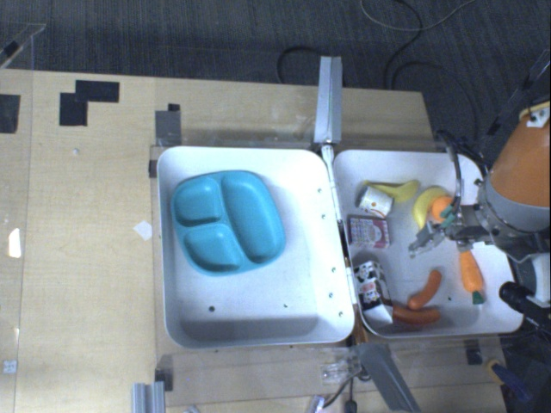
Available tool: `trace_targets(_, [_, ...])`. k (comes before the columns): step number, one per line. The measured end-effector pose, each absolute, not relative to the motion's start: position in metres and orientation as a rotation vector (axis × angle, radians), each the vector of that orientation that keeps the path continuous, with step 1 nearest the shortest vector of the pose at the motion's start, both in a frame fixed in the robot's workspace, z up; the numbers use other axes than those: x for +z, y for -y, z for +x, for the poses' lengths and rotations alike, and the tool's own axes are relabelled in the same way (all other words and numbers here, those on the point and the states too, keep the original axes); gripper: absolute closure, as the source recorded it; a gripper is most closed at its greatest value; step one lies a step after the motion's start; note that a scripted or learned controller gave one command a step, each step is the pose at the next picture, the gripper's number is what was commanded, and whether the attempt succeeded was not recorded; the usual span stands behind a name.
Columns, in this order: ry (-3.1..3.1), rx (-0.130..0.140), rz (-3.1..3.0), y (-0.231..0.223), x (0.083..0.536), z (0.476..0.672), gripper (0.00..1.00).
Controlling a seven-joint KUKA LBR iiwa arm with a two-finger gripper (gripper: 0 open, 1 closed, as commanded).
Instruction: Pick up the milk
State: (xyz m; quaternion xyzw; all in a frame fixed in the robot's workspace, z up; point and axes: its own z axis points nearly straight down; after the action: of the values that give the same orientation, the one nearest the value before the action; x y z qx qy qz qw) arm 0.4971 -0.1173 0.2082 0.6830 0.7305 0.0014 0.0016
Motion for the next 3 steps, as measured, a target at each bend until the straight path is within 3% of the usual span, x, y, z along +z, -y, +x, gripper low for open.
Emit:
trace_targets(1, [-2.221, 0.017, 2.203, 0.084, 0.09, 0.54, 0.0])
trace_targets(2, [-2.284, 0.018, 2.137, 0.085, 0.09, 0.498, 0.0])
trace_targets(3, [-2.284, 0.026, 2.131, 0.084, 0.102, 0.501, 1.0])
